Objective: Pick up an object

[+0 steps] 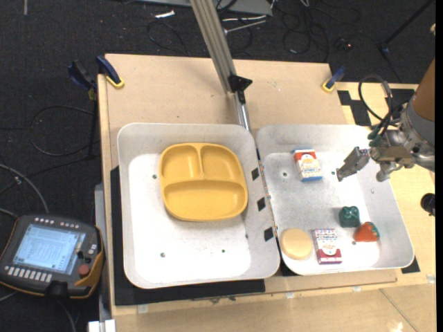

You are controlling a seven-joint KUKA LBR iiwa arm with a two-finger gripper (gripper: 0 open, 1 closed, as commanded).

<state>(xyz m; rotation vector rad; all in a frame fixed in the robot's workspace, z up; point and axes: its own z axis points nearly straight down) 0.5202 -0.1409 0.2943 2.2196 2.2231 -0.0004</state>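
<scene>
The right bin (387, 254) holds several small objects. A red, white and blue carton (307, 164) lies near its back. A green toy (349, 216) and a red strawberry-like toy (367, 232) sit close together at the right. A round tan disc (296, 243) and a red and white box (327, 246) lie at the front. My gripper (364, 171) hovers over the bin's back right part, right of the carton and above the green toy. It is open, with nothing between its fingers.
The left bin (138, 254) holds a yellow divided plate (204, 182). A slanted metal pole (216, 37) runs down to the gap between the bins. A teach pendant (48, 254) lies off the bench at the lower left. Clamps sit at the bench's back corners.
</scene>
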